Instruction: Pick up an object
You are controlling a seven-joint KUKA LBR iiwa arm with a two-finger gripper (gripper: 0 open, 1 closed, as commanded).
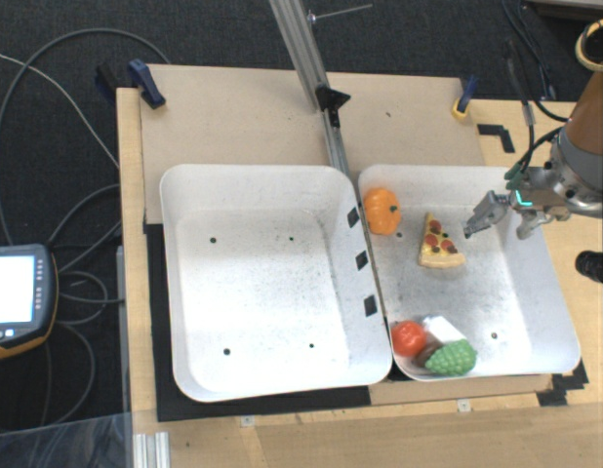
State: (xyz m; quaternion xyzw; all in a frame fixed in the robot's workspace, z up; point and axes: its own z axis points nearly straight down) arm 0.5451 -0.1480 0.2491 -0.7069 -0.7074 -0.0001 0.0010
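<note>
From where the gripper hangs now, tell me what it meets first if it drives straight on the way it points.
Most likely the bare floor of the right bin: the open gripper points down, just right of the pizza slice. Its height is unclear.

bins 2 (253,188) (536,291) | pumpkin 1 (381,211) | pizza slice 1 (439,243) | tomato 1 (409,337) | broccoli 1 (451,358) (green) | white block 1 (441,328)

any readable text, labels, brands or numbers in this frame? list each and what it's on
None can be read.
The handheld screen at the left edge glows white, too washed out for any text.
The pizza slice toy, the bins and the gripper carry no legible print.
</note>
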